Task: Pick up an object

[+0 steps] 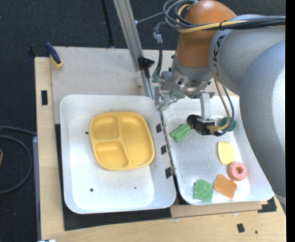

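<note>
Over at the top edge of the right-hand bin (255, 178), the tool (163, 104) hangs just above the divide between the two bins, roughly 12 o'clock from the green block (180, 132). Honestly can't tell whether it's spread or pinched together, the wrist hardware and cables crowd it too much, and nothing shows up gripped in it.

The pickable stuff is all in the right bin: the green block lies near the bin's left wall, a yellow piece (226, 152) sits at about 4 o'clock from it, and further down there's a pink ring (237, 171), an orange piece (225, 185) and a green leafy piece (203, 190) bunched near the lower edge. The ring and the orange piece look to be touching. Left bin (74, 185) carries a yellow divided tray (121, 139).

My read is we're at the approach step, nothing lifted yet. Closest target is the green block, so the next move calls for a short shift toward 5 o'clock, then a straight drop with the tool straddling the block's narrow side. It lies close to the wall, so that side could get in the way.
</note>
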Available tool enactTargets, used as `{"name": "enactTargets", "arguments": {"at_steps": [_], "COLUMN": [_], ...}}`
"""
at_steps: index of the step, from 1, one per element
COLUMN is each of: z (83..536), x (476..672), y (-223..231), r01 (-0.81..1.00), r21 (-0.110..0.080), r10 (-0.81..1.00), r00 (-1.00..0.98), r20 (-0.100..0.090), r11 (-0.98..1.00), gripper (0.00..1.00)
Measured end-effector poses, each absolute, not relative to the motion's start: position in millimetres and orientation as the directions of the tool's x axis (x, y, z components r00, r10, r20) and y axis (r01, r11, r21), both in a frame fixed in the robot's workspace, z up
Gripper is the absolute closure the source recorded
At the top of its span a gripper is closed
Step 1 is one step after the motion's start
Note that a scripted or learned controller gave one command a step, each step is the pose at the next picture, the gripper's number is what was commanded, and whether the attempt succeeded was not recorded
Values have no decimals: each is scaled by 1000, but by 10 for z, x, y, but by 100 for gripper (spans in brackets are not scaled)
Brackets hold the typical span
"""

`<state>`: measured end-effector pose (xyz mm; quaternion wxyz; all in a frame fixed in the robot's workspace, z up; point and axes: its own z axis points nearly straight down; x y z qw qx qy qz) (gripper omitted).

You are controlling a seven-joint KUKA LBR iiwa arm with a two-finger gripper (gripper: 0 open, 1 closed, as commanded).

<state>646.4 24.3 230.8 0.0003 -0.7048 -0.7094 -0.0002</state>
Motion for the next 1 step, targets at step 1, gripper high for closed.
{"name": "enactTargets", "arguments": {"at_steps": [1], "z": [2301], "x": [6399], "y": [830], "r01": [1000], "r21": [-1], "r10": [1000], "r00": [-8], "r20": [2], "r11": [8], "gripper": [100]}}
